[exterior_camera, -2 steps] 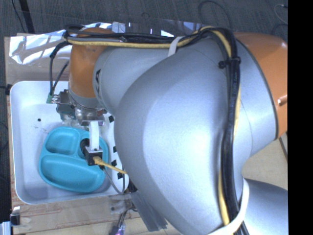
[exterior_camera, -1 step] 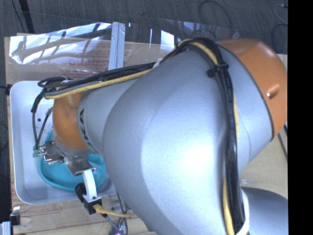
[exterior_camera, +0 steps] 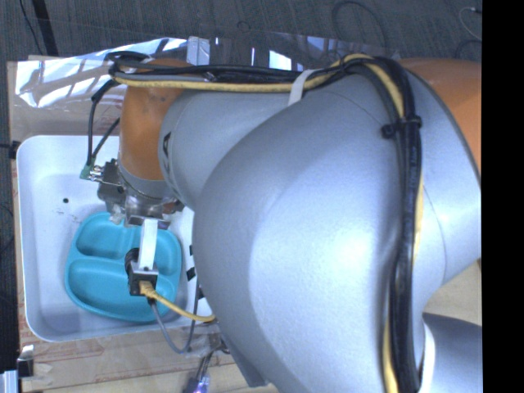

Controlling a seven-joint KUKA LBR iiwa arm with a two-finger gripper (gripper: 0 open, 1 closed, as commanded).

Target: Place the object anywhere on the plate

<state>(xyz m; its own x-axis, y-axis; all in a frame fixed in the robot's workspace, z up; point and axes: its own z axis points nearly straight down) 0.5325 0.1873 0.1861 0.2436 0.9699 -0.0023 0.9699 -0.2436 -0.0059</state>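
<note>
Over the blue plate (exterior_camera: pixel 92 270), the grey arm (exterior_camera: pixel 327 219) points down.

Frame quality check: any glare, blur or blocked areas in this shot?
Camera view: hard glare on the shiny strip behind the left bin, washed to white; camera view: the grey arm looms close to the lens and blocks most of the frame, with a soft sheen on its casing; camera view: the blue plate is evenly lit and reasonably sharp.
</note>
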